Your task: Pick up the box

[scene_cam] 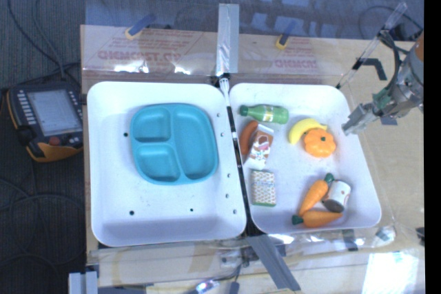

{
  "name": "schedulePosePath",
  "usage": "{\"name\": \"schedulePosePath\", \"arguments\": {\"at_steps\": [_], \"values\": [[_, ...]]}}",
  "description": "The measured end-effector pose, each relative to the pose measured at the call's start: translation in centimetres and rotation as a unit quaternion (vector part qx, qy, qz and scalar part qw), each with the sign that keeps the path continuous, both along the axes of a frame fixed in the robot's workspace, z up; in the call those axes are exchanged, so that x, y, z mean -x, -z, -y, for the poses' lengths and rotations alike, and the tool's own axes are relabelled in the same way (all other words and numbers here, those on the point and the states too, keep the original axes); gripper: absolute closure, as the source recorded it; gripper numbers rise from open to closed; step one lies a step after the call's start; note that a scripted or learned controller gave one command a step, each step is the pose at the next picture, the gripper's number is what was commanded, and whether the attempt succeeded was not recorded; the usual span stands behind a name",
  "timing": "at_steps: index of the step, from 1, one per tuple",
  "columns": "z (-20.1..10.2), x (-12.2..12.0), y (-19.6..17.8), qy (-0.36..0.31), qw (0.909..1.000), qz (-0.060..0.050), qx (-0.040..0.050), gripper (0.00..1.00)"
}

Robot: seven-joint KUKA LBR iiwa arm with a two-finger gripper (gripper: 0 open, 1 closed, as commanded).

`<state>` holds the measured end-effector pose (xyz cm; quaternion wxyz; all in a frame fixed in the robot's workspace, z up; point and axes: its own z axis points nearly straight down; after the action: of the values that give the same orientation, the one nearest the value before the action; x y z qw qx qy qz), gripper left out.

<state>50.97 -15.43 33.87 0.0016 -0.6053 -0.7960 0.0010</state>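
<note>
A small flat box (263, 188) with a greenish speckled face lies in the right bin (358, 169), near that bin's left wall and toward the front. Just behind it stands a white and red carton (260, 147). My gripper (353, 122) hangs over the right bin's right rim, tilted down and to the left. It is well to the right of the box and nothing shows at its tip.
The right bin also holds a green bottle (265, 113), a sausage (247, 137), a banana (304, 126), an orange (320, 143), two carrots (314, 195) and a small can (336, 195). A blue divided plate (172, 142) lies in the left bin (110, 148). A pendant (45, 119) sits off the bench at left.
</note>
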Motion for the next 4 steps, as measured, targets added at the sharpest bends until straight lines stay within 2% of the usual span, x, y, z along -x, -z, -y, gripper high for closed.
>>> {"name": "schedulePosePath", "arguments": {"at_steps": [1,2,4], "values": [[-1.8,-4.8,-9.2,0.052,0.9986,0.001,0.0013,1.00],[-2.2,-13.7,-9.3,0.029,0.9996,0.000,0.0024,1.00],[-2.1,-14.1,-10.8,0.030,0.9995,-0.001,0.0079,1.00]]}}
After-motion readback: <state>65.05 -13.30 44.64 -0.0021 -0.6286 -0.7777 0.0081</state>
